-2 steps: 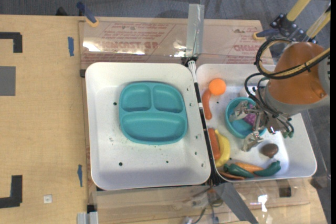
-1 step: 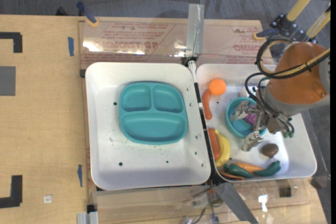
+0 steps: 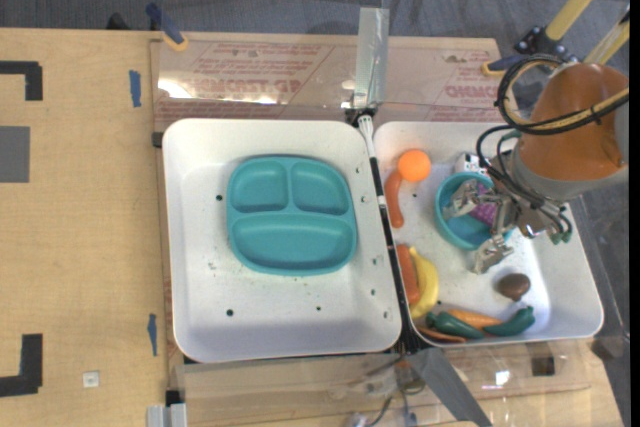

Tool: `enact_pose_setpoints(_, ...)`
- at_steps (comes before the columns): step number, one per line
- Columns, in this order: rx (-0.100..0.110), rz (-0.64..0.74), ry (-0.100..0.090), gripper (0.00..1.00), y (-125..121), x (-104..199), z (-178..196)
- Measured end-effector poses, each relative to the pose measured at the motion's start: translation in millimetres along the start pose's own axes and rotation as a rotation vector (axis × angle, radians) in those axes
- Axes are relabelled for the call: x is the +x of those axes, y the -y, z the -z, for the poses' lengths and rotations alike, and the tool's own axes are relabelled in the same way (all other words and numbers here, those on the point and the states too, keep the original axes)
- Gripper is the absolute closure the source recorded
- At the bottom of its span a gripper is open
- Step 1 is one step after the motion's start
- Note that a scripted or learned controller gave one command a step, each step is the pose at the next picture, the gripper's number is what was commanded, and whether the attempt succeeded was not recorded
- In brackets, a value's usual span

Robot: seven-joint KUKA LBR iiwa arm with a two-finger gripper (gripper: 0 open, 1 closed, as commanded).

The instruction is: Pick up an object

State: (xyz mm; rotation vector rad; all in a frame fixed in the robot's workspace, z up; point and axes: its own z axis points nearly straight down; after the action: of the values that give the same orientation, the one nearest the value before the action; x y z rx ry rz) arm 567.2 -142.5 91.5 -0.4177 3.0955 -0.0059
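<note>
Fingers (image 3: pixel 480 233) stand apart over the teal bowl (image 3: pixel 455 220) at right of frame, gripping nothing; next they must descend and close on something.

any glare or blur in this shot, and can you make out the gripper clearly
Camera view: glare streaks the clear panel behind the left bin; lighting is even, with soft shadows. The gripper over the blue bowl in the right bin is small and cluttered, so its fingers are hard to read. The orange ball looks sharp.
</note>
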Motion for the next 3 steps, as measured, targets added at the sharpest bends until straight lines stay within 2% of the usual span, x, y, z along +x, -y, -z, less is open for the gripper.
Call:
enact_pose_setpoints(1,0.002,0.187,-0.007,0.00,-19.6,-50.5,-0.4)
enact_pose_setpoints(2,-0.003,0.114,-0.002,0.00,-19.8,-42.7,-0.9)
enact_pose_setpoints(3,0.015,0.101,0.002,1.00,-7.6,-41.8,17.8)
